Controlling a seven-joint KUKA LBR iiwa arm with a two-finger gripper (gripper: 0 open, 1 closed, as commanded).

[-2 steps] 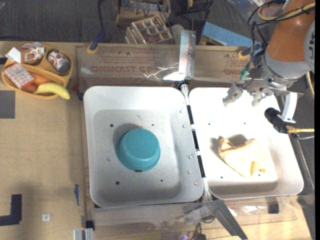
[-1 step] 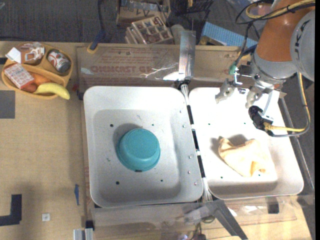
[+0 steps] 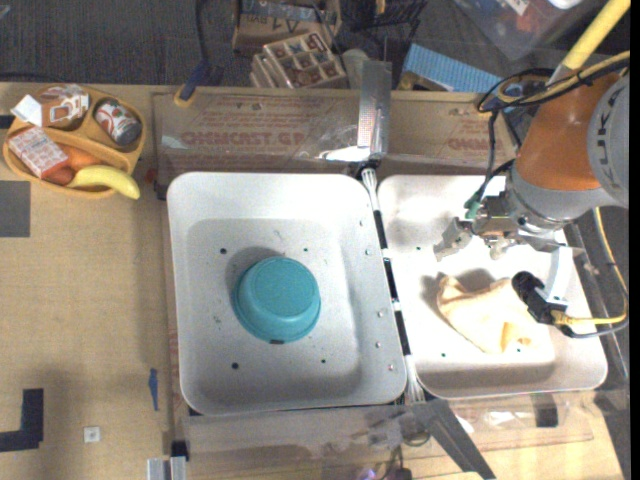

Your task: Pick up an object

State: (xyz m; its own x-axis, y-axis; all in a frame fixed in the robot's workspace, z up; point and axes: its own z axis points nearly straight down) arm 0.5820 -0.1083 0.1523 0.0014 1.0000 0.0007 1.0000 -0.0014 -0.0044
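One tan cloth point(image 3: 478, 310) lies just below the pincer point(image 3: 462, 234).

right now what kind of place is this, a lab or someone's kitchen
Most likely a robotics lab workbench: a KUKA arm with its tool over two white bins, cables running about, and a tray of toy food at the bench corner.

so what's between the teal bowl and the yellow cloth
In the camera view, the divide where the two bins' rims meet lies between the bowl and the cloth; otherwise just bare white bin floor on either side.
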